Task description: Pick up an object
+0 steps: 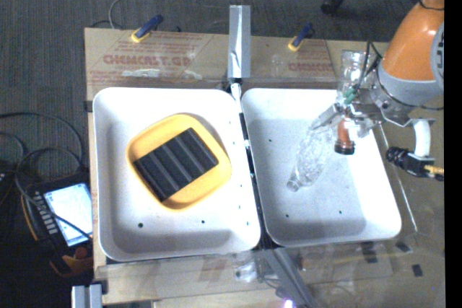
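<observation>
Clear crumpled plastic bottle (pixel 312 155) lies slanted in the right bin (pixel 375 220); the tool (pixel 346 128) hovers at its upper end, finger state indiscernible.

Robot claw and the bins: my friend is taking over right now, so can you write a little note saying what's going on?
Claw: over the right bin's upper right area; whether it is open or shut cannot be told from this view.
Things: a clear plastic bottle lies slanted in the right bin, its upper end by the claw. A yellow tray with a black ribbed insert sits in the left bin.
Done: no confirmed grasp.
Left: grip an object and lift it.
</observation>
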{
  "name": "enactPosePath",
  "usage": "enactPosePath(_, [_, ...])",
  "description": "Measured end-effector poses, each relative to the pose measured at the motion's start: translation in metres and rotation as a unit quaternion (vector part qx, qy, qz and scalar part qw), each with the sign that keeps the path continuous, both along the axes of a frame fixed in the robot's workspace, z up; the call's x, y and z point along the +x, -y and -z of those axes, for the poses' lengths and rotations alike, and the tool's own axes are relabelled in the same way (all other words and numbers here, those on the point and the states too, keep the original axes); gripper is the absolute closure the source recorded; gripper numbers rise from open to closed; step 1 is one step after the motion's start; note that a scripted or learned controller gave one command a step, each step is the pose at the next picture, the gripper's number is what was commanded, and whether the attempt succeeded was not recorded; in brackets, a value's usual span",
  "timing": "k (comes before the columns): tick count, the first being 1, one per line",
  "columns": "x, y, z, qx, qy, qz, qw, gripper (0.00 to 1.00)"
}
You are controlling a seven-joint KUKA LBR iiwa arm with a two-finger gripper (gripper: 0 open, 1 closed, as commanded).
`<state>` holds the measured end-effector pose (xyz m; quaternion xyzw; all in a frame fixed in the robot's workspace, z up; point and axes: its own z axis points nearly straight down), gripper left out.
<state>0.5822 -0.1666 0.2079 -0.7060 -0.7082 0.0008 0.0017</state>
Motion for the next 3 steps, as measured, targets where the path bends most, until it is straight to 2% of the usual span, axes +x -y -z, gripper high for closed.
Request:
enactPosePath(1, [0.044,0.046,0.052,-0.0020,0.000,-0.019,0.9998,0.00])
enactPosePath(2, [0.075,0.045,0.098,0.0027,0.009,-0.055,0.9985,0.00])
enactPosePath(3, [0.079,0.041,0.104,0.0007,0.006,-0.075,0.9972,0.00])
